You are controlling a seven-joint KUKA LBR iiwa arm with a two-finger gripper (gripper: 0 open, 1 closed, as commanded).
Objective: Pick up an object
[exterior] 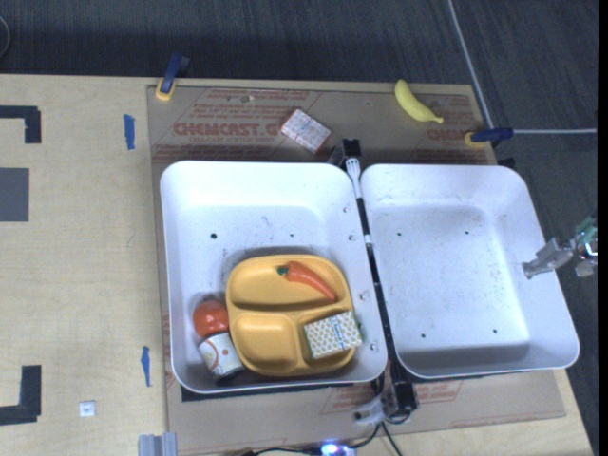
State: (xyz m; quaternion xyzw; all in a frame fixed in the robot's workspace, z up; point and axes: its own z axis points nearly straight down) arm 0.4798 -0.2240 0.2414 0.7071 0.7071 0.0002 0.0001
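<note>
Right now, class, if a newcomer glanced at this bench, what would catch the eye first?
Probably the yellow divided plastic tray at the near end of the left white bin, with an orange toy carrot in its top compartment. Next, the yellow toy banana lying outside, on the board behind the right white bin.

Light is even and fairly dim, falling from above; the white bins point(261, 202) are the brightest parts without harsh glare. Soft shadows gather along their inner walls and under the yellow tray point(275, 335). Detail is slightly soft and grainy throughout.
</note>
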